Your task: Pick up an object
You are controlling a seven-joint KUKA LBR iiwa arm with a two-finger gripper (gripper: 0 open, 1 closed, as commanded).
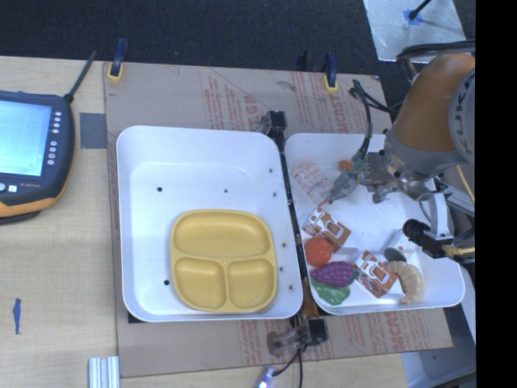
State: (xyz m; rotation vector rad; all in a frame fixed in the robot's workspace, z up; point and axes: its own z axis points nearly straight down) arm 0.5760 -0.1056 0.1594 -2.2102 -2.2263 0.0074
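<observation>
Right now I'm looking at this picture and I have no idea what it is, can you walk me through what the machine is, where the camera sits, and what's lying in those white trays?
It is a robot arm, grey with an orange band, reaching in from the right. The one camera sits above the bench, looking down at a slant.

Its gripper hangs over the right bin, near a clear wrapper. I can't tell from this picture whether it holds anything.

The left bin holds a yellow divided plate. In the right bin lie small toy foods: a red tomato, purple grapes on something green, two small printed boxes, and a tan piece like a croissant.

At the far left, on the bench, rests a control tablet.
</observation>
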